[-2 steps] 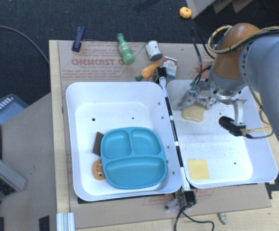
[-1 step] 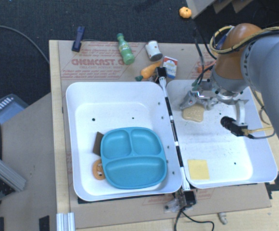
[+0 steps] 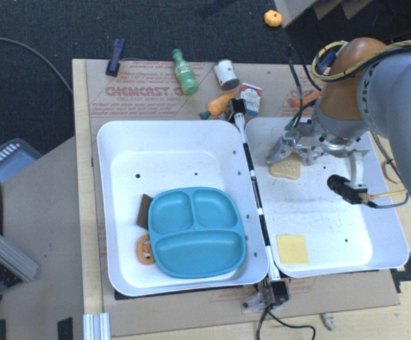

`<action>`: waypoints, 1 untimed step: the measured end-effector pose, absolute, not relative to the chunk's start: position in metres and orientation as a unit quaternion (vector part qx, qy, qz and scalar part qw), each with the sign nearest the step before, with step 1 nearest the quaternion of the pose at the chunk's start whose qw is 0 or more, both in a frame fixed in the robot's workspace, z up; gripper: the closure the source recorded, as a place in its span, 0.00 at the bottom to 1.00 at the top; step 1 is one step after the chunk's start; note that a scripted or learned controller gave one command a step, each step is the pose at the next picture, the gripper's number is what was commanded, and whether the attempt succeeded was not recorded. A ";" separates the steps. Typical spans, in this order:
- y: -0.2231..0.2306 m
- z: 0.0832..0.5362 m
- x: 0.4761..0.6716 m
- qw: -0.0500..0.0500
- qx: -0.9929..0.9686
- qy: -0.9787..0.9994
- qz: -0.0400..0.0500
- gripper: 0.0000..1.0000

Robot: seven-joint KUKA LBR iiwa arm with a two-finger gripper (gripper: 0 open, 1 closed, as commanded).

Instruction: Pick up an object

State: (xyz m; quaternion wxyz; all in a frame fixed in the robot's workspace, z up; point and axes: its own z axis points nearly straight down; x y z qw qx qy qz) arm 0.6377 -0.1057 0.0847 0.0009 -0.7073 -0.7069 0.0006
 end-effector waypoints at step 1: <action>-0.111 0.085 0.650 -0.001 -0.707 -0.707 -0.001 0.00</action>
